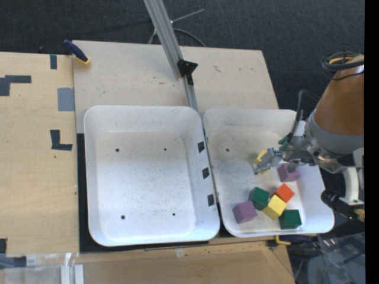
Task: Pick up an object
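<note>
My gripper [265,162] hangs over the middle of the right bin [237,129], pointing left. A small yellow piece [261,156] shows right at its tip; whether it is gripped I cannot tell. A purple block [289,172] lies just right of the tip, partly under the wrist. Toward the bin's front lie a green block [259,197], an orange block [285,191], a yellow block [275,206], a second green block [290,219] and a second purple block [244,211].
The left bin [100,129] sits beside the right one, their rims touching. A grey metal pole [166,28] slants down from the top to the rims' junction. The arm's orange band [340,102] rises at the right edge.
</note>
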`<action>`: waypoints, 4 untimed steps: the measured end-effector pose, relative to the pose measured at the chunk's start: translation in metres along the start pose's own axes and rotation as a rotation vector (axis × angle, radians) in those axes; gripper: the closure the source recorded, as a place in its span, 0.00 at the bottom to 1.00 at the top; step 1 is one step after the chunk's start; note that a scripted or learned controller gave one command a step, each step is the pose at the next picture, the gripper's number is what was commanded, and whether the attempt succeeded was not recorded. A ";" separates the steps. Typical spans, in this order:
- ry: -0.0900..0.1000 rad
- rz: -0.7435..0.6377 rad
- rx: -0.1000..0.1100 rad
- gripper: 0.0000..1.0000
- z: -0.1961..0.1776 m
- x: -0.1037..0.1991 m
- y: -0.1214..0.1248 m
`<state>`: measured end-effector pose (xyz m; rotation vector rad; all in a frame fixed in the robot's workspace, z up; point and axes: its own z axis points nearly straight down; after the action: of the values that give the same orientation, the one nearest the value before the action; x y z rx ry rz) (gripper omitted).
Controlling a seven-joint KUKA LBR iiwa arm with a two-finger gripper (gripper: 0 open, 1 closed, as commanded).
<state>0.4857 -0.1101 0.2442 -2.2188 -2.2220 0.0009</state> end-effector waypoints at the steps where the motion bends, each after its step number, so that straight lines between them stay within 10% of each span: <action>1: 0.000 0.000 0.007 0.00 0.141 -0.009 0.047; 2: 0.002 -0.008 -0.006 0.00 0.048 0.079 0.033; 3: -0.006 0.005 -0.007 0.00 0.009 -0.005 0.074; 4: -0.002 -0.005 -0.011 0.00 -0.058 0.036 0.135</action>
<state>0.6203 -0.0743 0.3017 -2.2194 -2.2343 -0.0089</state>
